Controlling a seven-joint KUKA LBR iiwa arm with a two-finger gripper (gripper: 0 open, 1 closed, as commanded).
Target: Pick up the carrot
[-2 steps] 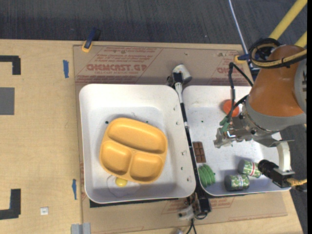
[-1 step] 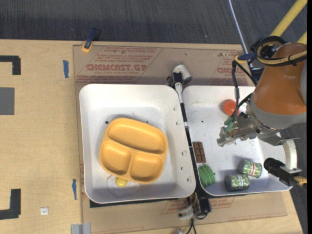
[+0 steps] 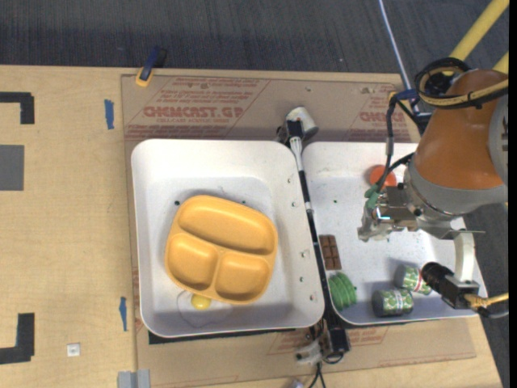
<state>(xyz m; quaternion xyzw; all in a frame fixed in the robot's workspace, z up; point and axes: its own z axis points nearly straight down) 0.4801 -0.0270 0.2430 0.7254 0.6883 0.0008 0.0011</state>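
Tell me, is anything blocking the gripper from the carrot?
Nothing visible sits between them. The gripper hangs in the right bin, just below the carrot. The chocolate bar and the cans lie lower down.

A single fixed camera hangs above the surface (image 3: 65, 217) and looks down at a slant, far enough off to take in both white bins whole, the left bin (image 3: 149, 241) and the right bin (image 3: 343, 164) side by side near the middle of the frame. The far edge of the surface lies toward the top of the view, with dark floor (image 3: 202, 14) beyond it, and the near edge runs off the bottom. The arm (image 3: 464, 144) enters from the right and stands over the right bin.
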